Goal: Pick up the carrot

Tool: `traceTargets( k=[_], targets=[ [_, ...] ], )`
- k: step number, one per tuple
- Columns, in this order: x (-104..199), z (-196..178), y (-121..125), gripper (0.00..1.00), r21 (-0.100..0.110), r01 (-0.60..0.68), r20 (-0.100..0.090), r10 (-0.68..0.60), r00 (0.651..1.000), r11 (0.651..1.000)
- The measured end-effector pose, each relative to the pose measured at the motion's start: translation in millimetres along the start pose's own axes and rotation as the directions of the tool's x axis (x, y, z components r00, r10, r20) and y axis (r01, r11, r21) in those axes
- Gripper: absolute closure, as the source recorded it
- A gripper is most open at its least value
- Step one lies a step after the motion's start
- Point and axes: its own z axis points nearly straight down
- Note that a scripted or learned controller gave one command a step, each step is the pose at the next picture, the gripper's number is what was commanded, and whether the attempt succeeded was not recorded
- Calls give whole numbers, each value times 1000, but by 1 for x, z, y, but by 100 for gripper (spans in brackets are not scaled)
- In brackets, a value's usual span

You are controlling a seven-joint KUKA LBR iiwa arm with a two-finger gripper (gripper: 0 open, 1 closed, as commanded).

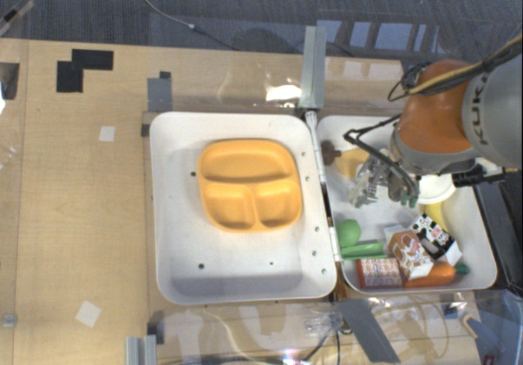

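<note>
The carrot (433, 275) is orange with a green tip and lies along the near edge of the right bin (484, 261), partly behind a small box. My gripper (382, 185) hangs over the middle of that bin, up and to the left of the carrot and apart from it. Its metal fingers (365, 185) point downward and nothing shows between them. The arm's orange band and grey wrist cover the bin's far right part.
Around the carrot lie a red-brown food box (382, 271), a cow-patterned carton (431, 234), a green item (351, 234), a white cup (435, 188) and a yellow item (353, 163). In the left bin (176, 192) sits a yellow divided plate (248, 184).
</note>
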Motion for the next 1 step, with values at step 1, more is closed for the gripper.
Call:
traceTargets(
  k=[1],
  targets=[
    [29, -46, -53, 0, 3, -114, -5, 114, 993, 993]
  ],
)
